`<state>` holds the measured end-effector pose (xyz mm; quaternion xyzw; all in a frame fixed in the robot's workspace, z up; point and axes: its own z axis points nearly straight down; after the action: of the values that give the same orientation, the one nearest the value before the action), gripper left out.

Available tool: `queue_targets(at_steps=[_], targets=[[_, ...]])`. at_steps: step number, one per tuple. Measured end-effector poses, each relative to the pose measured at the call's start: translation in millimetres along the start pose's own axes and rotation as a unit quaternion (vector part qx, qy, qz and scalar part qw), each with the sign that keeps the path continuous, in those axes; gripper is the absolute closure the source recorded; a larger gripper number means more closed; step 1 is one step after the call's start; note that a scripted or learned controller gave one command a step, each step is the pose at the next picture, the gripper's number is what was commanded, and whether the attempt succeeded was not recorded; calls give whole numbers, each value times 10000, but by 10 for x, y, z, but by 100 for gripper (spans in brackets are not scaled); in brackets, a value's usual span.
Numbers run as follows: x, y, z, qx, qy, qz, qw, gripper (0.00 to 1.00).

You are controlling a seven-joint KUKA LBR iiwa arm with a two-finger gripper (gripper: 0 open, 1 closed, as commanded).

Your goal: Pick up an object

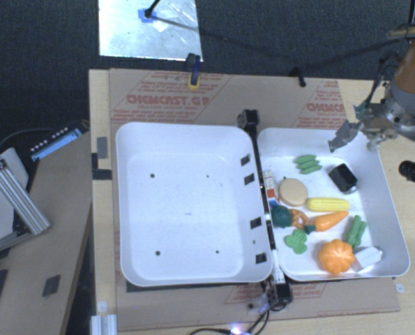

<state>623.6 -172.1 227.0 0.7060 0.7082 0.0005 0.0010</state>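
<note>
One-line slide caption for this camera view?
Gripper hovers over right bin of toy foods, including an orange pumpkin; left bin alongside.

We see the gripper [355, 135] above the right bin's [392, 215] far edge, fingers spread, holding nothing. Below it lie a black block [344, 177], corn cob [327, 204], carrot [329, 220] and orange pumpkin [336, 256]. The left bin [186, 152] adjoins.

2 white bins [186, 135], 1 pumpkin [335, 255], 1 carrot [329, 220], 1 corn cob [327, 204], 1 black block [343, 177].
</note>
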Motion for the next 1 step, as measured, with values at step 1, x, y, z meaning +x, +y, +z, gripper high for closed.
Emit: queue_targets(at_steps=[1], targets=[[730, 494, -1226, -86, -5, -50, 10000, 0]])
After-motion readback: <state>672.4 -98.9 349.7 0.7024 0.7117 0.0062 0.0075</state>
